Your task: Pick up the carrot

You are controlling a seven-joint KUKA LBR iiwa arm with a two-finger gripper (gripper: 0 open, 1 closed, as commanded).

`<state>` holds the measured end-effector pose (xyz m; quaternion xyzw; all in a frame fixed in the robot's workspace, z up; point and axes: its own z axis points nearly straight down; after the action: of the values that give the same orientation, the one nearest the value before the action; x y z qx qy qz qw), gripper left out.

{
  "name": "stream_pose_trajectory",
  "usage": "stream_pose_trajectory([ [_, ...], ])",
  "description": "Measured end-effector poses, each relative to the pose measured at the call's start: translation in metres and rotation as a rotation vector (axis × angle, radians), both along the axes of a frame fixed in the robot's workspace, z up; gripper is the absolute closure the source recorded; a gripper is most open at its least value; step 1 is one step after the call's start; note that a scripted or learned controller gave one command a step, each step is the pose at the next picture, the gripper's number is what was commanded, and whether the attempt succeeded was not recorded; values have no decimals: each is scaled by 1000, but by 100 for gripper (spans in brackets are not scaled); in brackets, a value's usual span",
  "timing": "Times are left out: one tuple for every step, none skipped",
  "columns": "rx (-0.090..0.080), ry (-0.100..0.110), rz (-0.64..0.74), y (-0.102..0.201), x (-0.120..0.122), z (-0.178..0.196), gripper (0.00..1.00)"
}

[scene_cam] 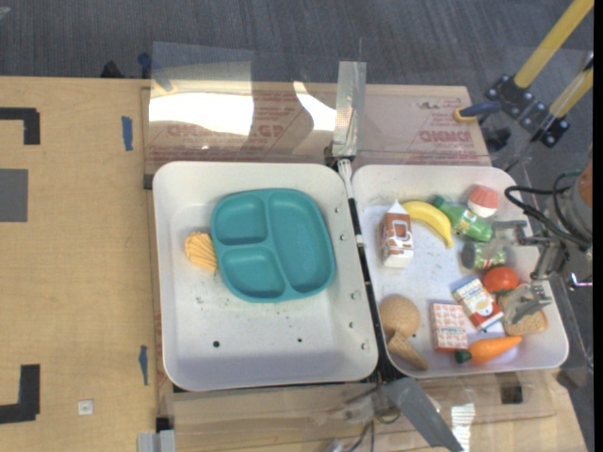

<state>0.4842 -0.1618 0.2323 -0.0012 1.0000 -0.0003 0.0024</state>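
Orange carrot (492,348) is lying lengthwise along the right bin's (556,351) near edge, just below the gripper (535,285); jaw state I cannot tell.

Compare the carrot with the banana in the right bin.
The carrot is orange with a green end; the banana is yellow. The carrot lies near the bin's front edge, the banana toward the back. The carrot looks straight, the banana curved. Both lie flat in the right bin.

Teal plate (273,245) in left bin (179,347); banana (429,219), tomato (500,279), perhaps cartons (397,238), right.
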Motion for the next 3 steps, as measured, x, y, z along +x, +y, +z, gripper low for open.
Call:
stream_pose_trajectory([
  [-3, -15, -24, 8, 57, -131, 0],
  [-5, -23, -15, 11, 4, -137, 0],
  [-7, -25, -12, 11, 6, -125, 100],
])
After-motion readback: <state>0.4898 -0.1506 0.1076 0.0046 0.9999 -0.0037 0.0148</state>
